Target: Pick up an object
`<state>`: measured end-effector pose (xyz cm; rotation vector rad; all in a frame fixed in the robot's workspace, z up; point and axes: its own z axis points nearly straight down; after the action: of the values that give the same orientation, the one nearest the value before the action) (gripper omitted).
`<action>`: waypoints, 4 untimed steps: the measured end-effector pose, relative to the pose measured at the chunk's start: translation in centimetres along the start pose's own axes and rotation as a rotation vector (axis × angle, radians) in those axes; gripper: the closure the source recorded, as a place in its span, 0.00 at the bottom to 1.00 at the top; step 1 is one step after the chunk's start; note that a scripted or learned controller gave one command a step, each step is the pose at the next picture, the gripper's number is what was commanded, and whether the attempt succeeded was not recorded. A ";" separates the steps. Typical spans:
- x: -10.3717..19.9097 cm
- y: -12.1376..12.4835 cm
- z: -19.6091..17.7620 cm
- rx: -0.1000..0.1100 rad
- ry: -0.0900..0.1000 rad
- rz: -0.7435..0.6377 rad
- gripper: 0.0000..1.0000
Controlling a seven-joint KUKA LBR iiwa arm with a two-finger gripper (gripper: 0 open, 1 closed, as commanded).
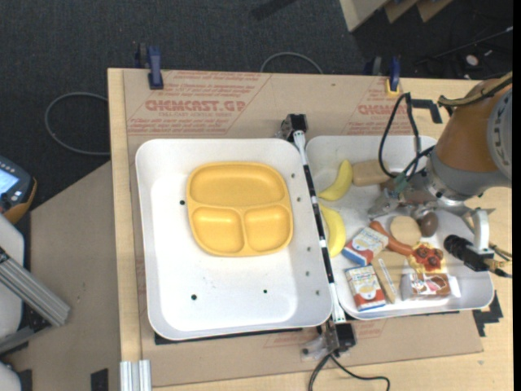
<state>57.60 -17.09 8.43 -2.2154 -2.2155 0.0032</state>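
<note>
**Q:** Fig. shows what, and why is the arm where it is?

**A:** Gripper (396,195) hangs low over the right bin (480,296), which holds the pickable clutter; whether it is open, closed or gripping cannot be told, since the wrist and cables mask the tip. The arm's orange band (468,137) sits just behind and above it. Judged: a descent or a grasp attempt on an item directly below; nothing confirmed held.

**Q:** Candidates near the tip?

**A:** Just below, a pale, rounded, bread-like piece (404,230) next to an orange carrot-like stick (392,245). Beside the tip, toward the divider, two yellow bananas: upper banana (339,181), lower banana (331,228), both smooth, curved, prob. plastic. A tan block (368,172) lies close above.

**Q:** Farther off?

**A:** Toward the bench's near edge, small printed cartons (365,287), flat-sided, easy for parallel fingers. A red-topped pizza-like piece (426,257) lies between.

**Q:** And the left bin?

**A:** Left bin (163,218), well apart from the tip, carries one yellow divided tray (239,206): glossy, three compartments, rounded corners. Its broad, shallow shape is likely hard to pinch.
</note>
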 end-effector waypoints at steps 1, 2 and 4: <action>-5.2 -6.6 -0.1 -0.005 0.005 0.001 0.00; -2.3 1.1 -0.1 -0.014 -0.005 -0.006 0.00; -2.8 0.0 -0.1 -0.015 -0.007 -0.006 0.00</action>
<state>57.59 -19.89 8.53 -2.2203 -2.2334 -0.0059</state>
